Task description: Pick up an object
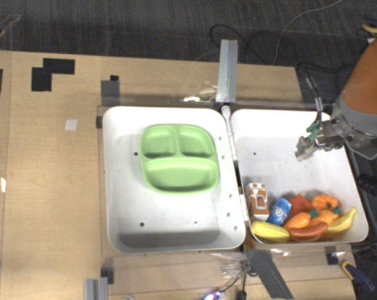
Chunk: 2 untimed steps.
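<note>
In the camera view, you can see that the pick is not yet done: nothing sits between the fingers of the two-finger gripper, and all the toy items lie in a heap at the near edge of the right shallow white plastic bin. In that heap you find a small brown and white carton, a blue round can with white marks, an orange pepper-shaped toy, a long red-orange toy and 2 yellow banana-shaped toys, 1 at the near left and 1 curved at the right end; they touch or overlap each other, so I judge that any of them could serve as the object to pick. The left shallow white plastic bin holds a light green plastic tray with 3 compartments, lying flat in its middle. The grey arm with the orange band comes in from the right side and its wrist is over the far right part of the right bin, with the gripper pointing toward the bin floor, well apart from the heap of toys. If the pincer is wide or narrow you cannot tell here, because its tip is small and blurred. What is left, in my judgement, is nearly everything: to move over 1 toy, to go down, to close and to lift.
</note>
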Motion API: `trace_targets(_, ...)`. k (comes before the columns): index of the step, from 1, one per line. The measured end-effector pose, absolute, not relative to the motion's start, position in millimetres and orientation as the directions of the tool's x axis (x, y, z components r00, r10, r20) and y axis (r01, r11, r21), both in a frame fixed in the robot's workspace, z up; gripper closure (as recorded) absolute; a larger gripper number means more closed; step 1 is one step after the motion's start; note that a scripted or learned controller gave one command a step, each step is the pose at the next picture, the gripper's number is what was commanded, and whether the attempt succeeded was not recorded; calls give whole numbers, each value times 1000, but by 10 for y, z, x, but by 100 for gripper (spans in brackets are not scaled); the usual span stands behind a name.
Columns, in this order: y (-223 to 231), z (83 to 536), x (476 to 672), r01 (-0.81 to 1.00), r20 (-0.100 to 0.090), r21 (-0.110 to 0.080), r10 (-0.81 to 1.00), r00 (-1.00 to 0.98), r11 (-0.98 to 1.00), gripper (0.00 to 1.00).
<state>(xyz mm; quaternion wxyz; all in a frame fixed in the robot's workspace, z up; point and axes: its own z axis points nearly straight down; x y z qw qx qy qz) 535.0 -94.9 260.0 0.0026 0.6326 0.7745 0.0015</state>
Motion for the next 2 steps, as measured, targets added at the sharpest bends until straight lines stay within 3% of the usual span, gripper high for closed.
trace_targets(1,-945,2598,5350,980,-2,5,980,-201,201,0)
trace_targets(2,-871,2192,5346,988,-1,2,988,-153,153,0)
